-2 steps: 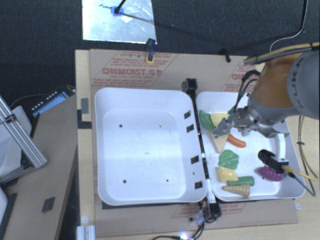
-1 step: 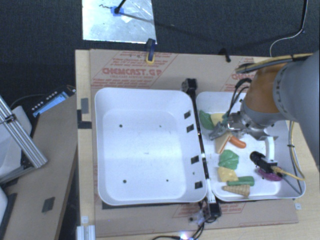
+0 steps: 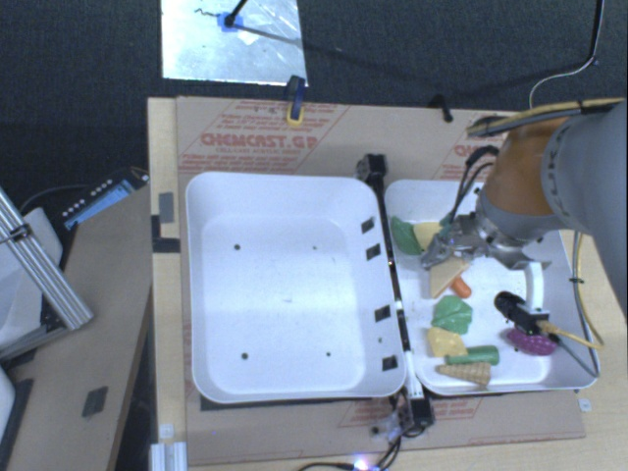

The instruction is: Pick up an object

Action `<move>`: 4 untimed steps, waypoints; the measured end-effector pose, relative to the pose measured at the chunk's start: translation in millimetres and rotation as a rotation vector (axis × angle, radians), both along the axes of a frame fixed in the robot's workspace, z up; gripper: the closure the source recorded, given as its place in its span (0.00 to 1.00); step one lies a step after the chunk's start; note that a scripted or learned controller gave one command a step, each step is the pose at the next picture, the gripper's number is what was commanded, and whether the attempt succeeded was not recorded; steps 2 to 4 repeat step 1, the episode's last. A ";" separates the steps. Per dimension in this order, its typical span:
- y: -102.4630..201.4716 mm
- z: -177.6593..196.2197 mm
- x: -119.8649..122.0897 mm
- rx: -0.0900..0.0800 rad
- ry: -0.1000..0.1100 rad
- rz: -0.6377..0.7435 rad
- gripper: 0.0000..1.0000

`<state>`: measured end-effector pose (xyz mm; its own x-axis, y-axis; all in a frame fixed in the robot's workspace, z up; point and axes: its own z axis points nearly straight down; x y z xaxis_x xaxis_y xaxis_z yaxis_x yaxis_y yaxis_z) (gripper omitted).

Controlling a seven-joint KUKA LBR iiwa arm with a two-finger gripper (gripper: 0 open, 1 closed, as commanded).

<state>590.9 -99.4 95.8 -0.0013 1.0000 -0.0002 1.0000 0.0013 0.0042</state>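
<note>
My gripper [image 3: 439, 252] hangs low over the upper part of the right bin [image 3: 559, 263], with the grey arm reaching in from the right. Just to its upper left lie a green piece [image 3: 403, 234] and a pale yellow piece [image 3: 428, 233]. A tan wedge [image 3: 444, 279] and a small orange piece [image 3: 462, 288] lie right below it. Nothing is visibly held.
Further down the right bin lie a green leafy piece [image 3: 452, 312], a yellow piece [image 3: 444, 341], a green stick [image 3: 481, 355], a tan cone [image 3: 465, 372] and a purple piece [image 3: 531, 341]. The left bin [image 3: 201, 263] stands beside it, past a black-clipped divider.
</note>
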 end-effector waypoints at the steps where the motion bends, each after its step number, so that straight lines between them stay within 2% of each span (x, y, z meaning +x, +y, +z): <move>1: 98.8 94.7 26.6 0.003 -0.007 0.012 1.00; 4: 98.8 94.7 26.6 0.003 -0.007 0.012 1.00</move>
